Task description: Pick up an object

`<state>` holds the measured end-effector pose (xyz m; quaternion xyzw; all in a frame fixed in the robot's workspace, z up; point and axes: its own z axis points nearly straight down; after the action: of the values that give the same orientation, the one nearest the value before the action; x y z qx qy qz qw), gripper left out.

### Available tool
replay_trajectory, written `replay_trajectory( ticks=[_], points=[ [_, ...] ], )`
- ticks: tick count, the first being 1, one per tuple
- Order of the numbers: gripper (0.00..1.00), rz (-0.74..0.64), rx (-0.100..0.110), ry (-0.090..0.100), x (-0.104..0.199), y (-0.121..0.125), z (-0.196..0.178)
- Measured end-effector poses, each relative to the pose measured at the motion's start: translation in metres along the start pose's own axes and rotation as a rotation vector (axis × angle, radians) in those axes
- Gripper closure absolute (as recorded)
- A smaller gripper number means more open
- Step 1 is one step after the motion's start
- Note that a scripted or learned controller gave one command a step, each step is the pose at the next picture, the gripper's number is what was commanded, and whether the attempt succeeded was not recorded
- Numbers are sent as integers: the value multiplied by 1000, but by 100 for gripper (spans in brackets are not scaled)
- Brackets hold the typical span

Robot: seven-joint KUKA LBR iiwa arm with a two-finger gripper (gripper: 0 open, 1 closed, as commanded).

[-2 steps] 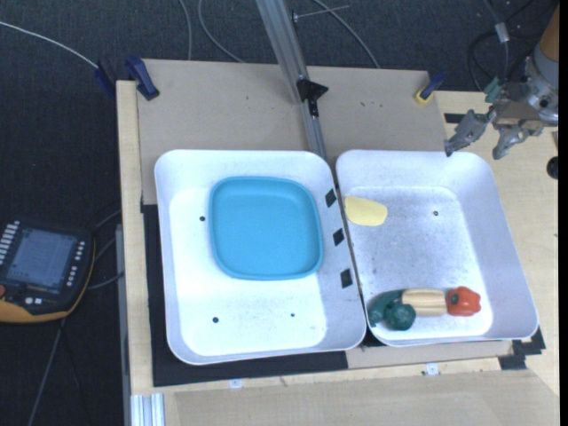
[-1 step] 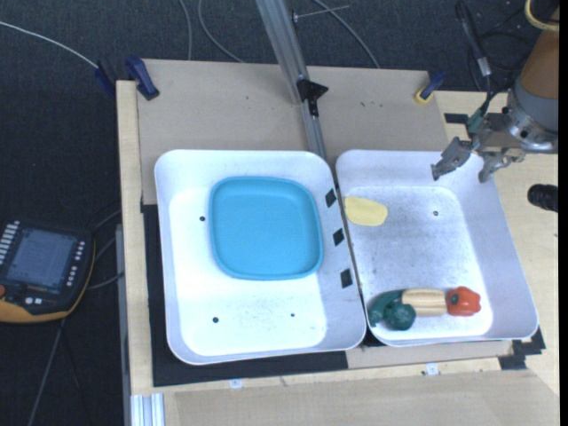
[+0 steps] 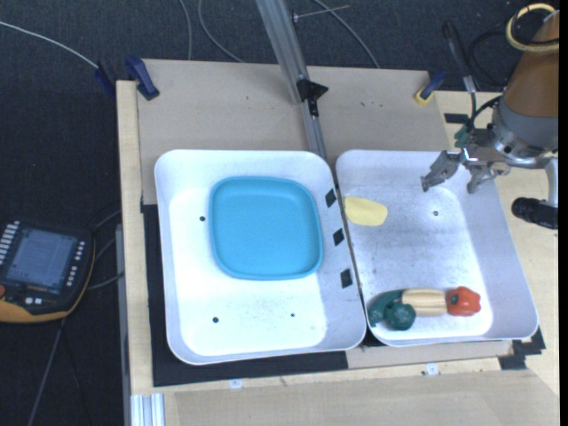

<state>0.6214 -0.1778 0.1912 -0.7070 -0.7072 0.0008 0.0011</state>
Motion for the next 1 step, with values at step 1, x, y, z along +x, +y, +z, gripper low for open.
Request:
replay_trajectory(
  ticks=[1],
  points=[
    [0,0,0,0,3,0,42]
  ],
)
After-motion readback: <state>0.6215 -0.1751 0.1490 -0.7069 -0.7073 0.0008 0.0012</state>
